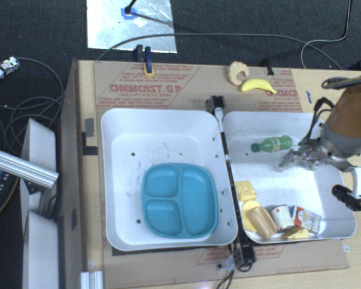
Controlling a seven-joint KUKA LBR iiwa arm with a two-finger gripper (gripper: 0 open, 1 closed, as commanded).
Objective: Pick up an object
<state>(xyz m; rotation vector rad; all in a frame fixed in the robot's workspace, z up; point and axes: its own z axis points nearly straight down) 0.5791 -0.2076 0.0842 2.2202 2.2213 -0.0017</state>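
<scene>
We see the grey arm with its orange band reaching in over the right-hand shallow white bin (pixel 334 188), its two-finger gripper (pixel 296 159) hanging low above the bin's bare floor. The metal fingers (pixel 287 160) stand spread apart, and nothing sits between them. So we judge the pick not yet made: no object is off the floor, and the whole grasp and lift remain to be done.

The nearest candidate is a small green plastic bottle with a pale cap end (pixel 272 144), lying on its side just beside the fingertips, up and to their left. Whether the fingertips touch it or only come close we cannot tell from this slant, but they do not straddle it.

The other objects lie well apart from the gripper, crowded along the near edge of the same bin: a yellow block like a wedge of cheese (pixel 246 191), a tan rounded piece like a bread roll (pixel 259 220), a small white can with red print (pixel 281 216), and a flat printed carton or packet (pixel 308 220). Their edges overlap, so we cannot say exactly where one ends and the next begins.

The left-hand white bin (pixel 117 137) holds a light blue divided plastic plate (pixel 179 198). On the board behind the bins lies a yellow toy banana (pixel 257 86).

The arm's upper part is cut off at the right side, and its body hides part of the bin's far right wall.
</scene>
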